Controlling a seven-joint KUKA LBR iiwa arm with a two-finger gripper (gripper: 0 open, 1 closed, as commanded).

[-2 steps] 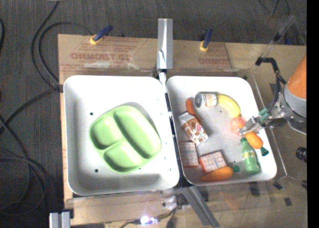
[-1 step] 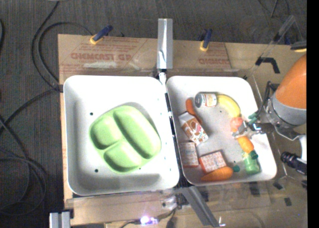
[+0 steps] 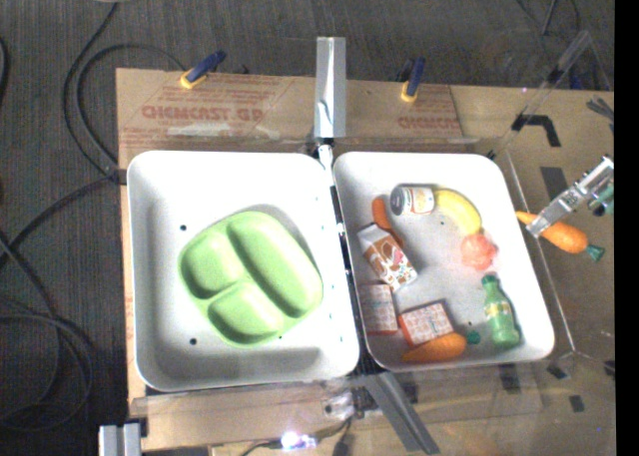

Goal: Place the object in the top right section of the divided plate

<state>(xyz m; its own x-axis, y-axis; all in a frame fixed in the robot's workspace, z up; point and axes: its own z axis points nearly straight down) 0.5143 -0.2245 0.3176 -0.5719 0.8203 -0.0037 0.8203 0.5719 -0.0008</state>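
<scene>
A green divided plate [image 3: 252, 274] lies tilted in the left white bin [image 3: 150, 344]. Raised ridges split it into three hollows: one at the left, one at the upper right [image 3: 275, 247] and one at the bottom [image 3: 245, 312]. All three hollows hold nothing. The right white bin [image 3: 519, 200] holds the loose objects: a silver can [image 3: 414, 200], a yellow banana [image 3: 459, 210], a pink lump [image 3: 479, 247], a green bottle [image 3: 499, 312], an orange carrot [image 3: 434, 348], a patterned carton [image 3: 389, 257] and two small boxes [image 3: 424, 321].
Another orange carrot [image 3: 564, 236] lies on the bench outside the right bin, beside a clear bracket [image 3: 589, 188]. A metal post [image 3: 329, 85] stands behind the seam between the bins. Two clamps [image 3: 203, 69] hold the cardboard at the back.
</scene>
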